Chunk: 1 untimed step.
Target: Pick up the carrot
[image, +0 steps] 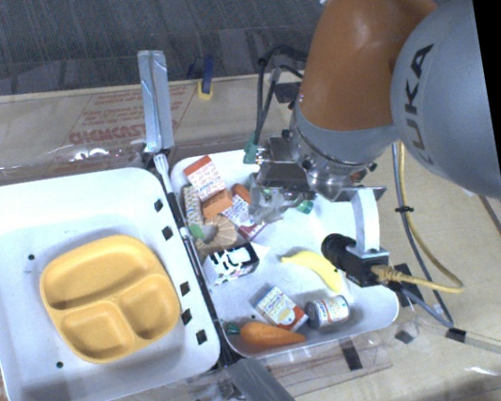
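The carrot (271,334) lay in the right-hand bin (384,315), against that bin's near wall and close to its near-left corner, with its long axis running roughly along that wall and its narrower end pointing toward the small can (329,310). A small printed carton (277,306) sat just behind the carrot, and a banana (314,268) lay farther back toward the bin's centre. The gripper (275,202) hung over the far half of the same bin, above a cluster of printed packets (213,201) near the far-left corner. Whether its jaws stood apart or together could not be determined, as the wrist body obscured them; nothing could be seen held in them. Relative to the gripper, the carrot lay toward the near wall and slightly left, well apart. The coming approach would likely require travel toward the near wall, with the jaws set across the carrot's long axis.
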Each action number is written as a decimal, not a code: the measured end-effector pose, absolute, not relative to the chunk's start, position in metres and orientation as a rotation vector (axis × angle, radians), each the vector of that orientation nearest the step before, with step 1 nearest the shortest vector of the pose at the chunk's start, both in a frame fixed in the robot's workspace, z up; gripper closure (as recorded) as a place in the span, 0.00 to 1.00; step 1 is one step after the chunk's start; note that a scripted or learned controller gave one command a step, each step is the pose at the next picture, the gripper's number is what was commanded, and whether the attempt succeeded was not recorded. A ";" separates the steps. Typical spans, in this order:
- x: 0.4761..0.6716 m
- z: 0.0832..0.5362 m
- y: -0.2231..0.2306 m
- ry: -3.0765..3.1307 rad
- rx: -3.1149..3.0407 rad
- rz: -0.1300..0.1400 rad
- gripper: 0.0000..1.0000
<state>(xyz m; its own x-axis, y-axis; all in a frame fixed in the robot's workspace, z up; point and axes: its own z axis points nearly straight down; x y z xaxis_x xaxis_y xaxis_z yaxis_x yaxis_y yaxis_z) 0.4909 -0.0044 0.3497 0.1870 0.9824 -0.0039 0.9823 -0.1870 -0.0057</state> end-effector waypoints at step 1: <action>0.511 0.428 -0.008 -1.602 -2.702 0.013 1.00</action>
